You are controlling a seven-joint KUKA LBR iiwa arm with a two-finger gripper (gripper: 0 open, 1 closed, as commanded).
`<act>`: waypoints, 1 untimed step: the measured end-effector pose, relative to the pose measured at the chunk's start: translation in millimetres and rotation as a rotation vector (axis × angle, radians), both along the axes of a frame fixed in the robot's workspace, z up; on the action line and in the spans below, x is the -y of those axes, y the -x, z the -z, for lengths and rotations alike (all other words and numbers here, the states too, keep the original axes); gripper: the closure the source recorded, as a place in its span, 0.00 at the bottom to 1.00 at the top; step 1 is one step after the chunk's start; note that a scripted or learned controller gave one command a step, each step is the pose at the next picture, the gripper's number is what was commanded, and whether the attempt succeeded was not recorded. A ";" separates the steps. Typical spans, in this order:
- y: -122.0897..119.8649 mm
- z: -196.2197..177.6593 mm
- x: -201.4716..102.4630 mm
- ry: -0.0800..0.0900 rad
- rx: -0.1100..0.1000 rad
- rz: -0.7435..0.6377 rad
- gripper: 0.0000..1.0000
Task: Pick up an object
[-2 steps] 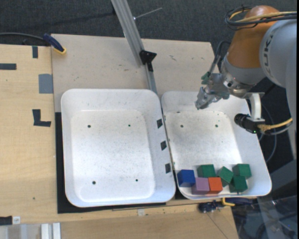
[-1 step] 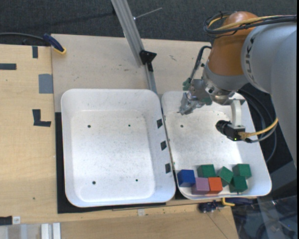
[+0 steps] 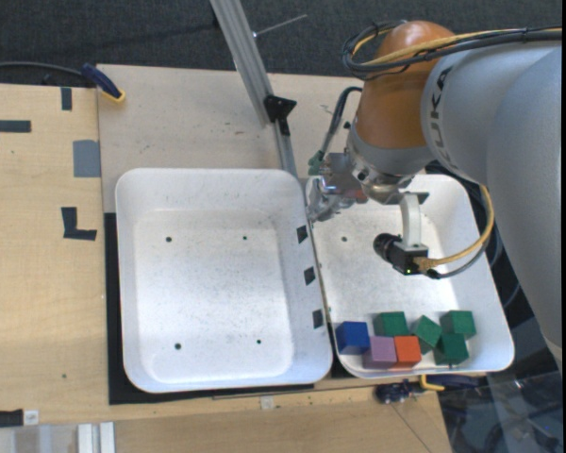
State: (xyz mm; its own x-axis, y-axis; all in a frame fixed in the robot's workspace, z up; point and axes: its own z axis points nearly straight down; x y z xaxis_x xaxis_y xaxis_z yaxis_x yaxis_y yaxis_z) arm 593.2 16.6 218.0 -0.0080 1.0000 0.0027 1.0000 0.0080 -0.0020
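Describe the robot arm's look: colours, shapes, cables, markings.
The arm is bulky and rounded, with a light grey shell and dark lettering partly visible on its side. A glossy orange band wraps the segment above the wrist. Black and yellowish cables loop around the orange section and down past the wrist. The gripper end is small, metallic, cluttered with fittings. A black cylindrical part hangs below.

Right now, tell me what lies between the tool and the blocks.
Bare white floor of the right bin separates the tool from the blocks in the camera view.

White bins point(image 3: 208, 366), blue cube point(image 3: 353, 336), purple cube point(image 3: 383, 350), orange cube point(image 3: 407, 349), green cubes point(image 3: 450, 336), grey-and-orange arm point(image 3: 472, 92)
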 end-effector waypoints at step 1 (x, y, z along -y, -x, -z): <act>21.3 -0.5 -56.6 0.001 -0.001 0.000 1.00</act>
